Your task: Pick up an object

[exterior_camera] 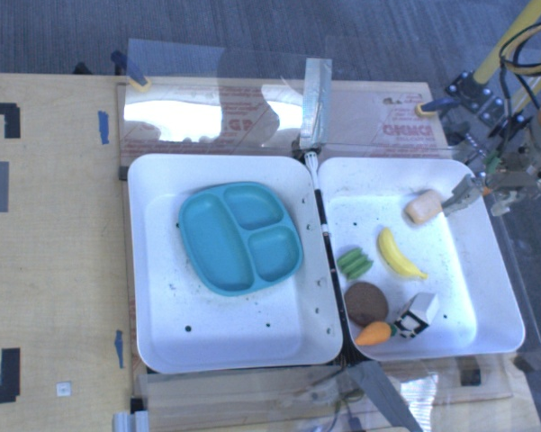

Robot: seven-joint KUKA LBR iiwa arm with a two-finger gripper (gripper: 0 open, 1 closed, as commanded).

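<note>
The gripper (459,196) sits over the upper right part of the right bin (495,331), reaching in from the right with its grey tip pointing down and left. Whether it is open or closed cannot be told: the tip reads as one narrow grey shape against the white bin. That tip ends just beside a small pale peach block (423,207), which lies on the bin floor near the back wall; the two look as if they touch or nearly touch, but the block is not seen clasped, so no grasp can be claimed.

Below and left of the block, a yellow banana (399,253) lies at a slant in the middle of the bin. Further left, close to the divider between the bins, is a green ridged piece (354,262), and below it a brown round object (366,301). At the front edge an orange carrot-like piece (374,333) lies just beside a small black-and-white carton (416,315). The left bin (153,313) bears a blue divided plate (240,237). Both bins rest on the wooden counter (45,241).

The step in hand appears to be the approach to the peach block, the nearest candidate. The next move likely calls for centring the gripper over the block rather than at its side, settling around it, closing firmly, then lifting straight up clear of the bin wall.
</note>
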